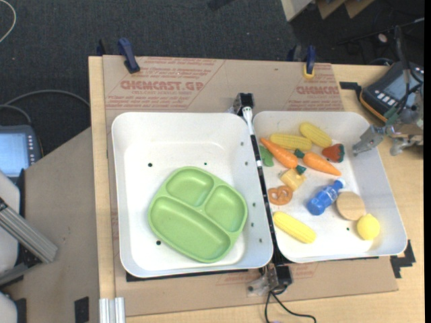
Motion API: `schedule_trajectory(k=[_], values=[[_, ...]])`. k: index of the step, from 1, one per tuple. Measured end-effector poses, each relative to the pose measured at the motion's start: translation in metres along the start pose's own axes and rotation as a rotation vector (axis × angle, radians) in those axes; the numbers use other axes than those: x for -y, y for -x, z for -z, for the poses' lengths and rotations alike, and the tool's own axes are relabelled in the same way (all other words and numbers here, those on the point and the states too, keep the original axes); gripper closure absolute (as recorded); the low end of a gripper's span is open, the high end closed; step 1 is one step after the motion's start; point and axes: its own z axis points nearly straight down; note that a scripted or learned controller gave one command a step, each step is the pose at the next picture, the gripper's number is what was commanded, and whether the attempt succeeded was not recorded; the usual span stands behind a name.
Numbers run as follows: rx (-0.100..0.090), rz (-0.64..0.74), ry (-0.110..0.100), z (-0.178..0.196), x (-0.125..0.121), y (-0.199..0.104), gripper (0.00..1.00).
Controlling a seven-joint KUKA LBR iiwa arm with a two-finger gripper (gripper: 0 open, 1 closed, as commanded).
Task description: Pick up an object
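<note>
Leftmost, the left bin (128, 180) carries a green divided plate (197, 212). Next, the right bin (394, 214) holds toy food: corn cobs, two carrots (322, 163), a pretzel (280, 195), a blue bottle (323, 198) and a lemon (368, 227). That bottle looks light, stiff and somewhat slick, probably best pinched across its narrow middle. Farthest right, the gripper (363, 145) hangs at the bin's rim, nothing visible between its fingers; whether they're spread, I cannot tell.
</note>
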Motion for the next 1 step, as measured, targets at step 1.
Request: schedule_trajectory(k=[1], values=[[-0.005, 0.004, -0.009, -0.1119, -0.0315, -0.0303, 0.00]])
